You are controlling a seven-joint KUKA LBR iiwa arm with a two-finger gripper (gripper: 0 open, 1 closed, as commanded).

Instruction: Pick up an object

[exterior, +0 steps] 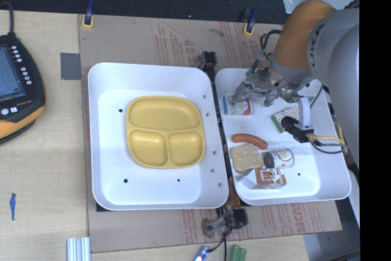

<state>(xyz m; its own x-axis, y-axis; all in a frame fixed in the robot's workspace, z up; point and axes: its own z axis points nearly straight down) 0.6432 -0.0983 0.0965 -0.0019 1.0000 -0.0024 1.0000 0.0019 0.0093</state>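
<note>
Gripper [253, 90] low in right bin [324, 189]
Finger state cannot be told; carton [237, 106] just beside it, sausage [249, 140] nearer the bin's middle

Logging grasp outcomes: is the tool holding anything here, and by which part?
Cannot tell. The tool sits low over the small carton at the right bin's far-left corner, but nothing is visibly between its tips.

Robotics lab: teach pendant [15, 85] beside clamped cardboard [153, 40].
</note>
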